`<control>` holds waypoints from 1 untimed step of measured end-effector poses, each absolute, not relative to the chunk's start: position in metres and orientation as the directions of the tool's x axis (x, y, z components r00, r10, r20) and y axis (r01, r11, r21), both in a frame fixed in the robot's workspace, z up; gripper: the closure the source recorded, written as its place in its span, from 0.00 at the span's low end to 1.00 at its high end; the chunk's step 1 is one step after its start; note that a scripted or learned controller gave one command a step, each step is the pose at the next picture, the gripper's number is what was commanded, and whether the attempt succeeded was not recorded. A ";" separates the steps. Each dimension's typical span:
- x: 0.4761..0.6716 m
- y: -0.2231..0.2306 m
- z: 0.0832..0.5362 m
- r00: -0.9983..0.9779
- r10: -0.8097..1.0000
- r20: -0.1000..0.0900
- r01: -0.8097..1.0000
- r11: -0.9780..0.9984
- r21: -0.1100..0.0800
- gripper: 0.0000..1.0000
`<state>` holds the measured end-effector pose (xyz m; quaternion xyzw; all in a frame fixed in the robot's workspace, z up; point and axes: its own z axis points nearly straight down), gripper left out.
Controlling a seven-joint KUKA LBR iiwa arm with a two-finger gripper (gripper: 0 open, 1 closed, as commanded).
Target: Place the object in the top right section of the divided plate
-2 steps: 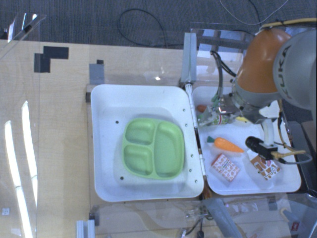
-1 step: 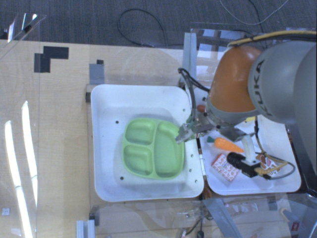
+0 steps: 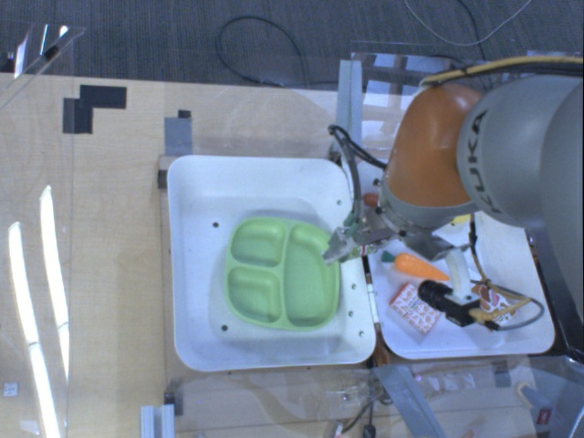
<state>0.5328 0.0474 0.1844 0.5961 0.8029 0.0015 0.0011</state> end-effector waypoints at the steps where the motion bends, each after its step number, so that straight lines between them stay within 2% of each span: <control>1: 0.535 0.048 0.195 -0.290 0.957 -0.001 0.957 0.290 0.009 1.00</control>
